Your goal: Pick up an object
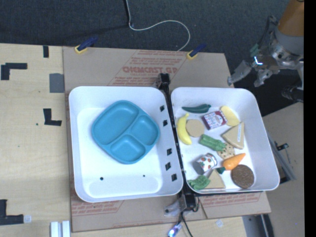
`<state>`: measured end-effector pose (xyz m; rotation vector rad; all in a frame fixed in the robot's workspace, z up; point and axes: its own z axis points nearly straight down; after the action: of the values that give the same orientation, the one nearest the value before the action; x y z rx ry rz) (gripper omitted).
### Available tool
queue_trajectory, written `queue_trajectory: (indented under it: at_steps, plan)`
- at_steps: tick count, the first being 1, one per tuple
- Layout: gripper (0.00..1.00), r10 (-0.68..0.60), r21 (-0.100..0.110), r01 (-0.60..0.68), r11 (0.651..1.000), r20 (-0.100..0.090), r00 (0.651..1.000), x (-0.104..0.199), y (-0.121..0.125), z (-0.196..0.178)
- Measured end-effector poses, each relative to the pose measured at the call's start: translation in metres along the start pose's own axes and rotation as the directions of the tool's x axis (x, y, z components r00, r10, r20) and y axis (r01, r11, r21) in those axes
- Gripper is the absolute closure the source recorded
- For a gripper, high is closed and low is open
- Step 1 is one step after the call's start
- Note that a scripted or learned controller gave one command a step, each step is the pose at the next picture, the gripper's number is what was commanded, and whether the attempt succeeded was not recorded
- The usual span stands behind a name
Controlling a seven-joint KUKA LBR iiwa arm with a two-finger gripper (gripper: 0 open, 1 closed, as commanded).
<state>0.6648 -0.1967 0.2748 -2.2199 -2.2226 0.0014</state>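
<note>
**Arm waits beyond the right bin's far corner, toy food untouched**

The right bin [256,107], smooth white plastic with rounded corners, is the landmark here. Inside it lies a jumble of small toy food: a curved yellow banana [183,130] against its left wall, a slim dark green pepper [196,108] near its far edge, a knobbly green pickle [212,142] at its centre, a pointed orange carrot [233,161] toward its near right, and a flat brown round cookie [243,176] in its near right corner. Left of this bin, touching it, a second white bin [79,132] holds a blue compartmented tray [125,131]. Both rest on brown cardboard [148,68] over a pale wooden bench. The gripper [252,73] hangs outside the right bin's far right corner, fingers splayed apart, nothing between them. Behind lies dark carpet crossed by a thin white cable [163,26].
</note>
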Motion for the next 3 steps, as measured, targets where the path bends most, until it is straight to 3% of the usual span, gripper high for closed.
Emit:
queue_trajectory:
  at_steps: [1,2,3]
  plan:
    - [1.00,-0.001,0.000,0.001,1.000,0.001,1.000,0.000,0.000,-0.010]
    - [1.00,-0.004,0.008,0.004,1.000,-0.004,1.000,0.073,-0.053,0.033]
    - [1.00,-0.003,0.007,0.003,1.000,-0.003,1.000,0.126,-0.089,0.077]
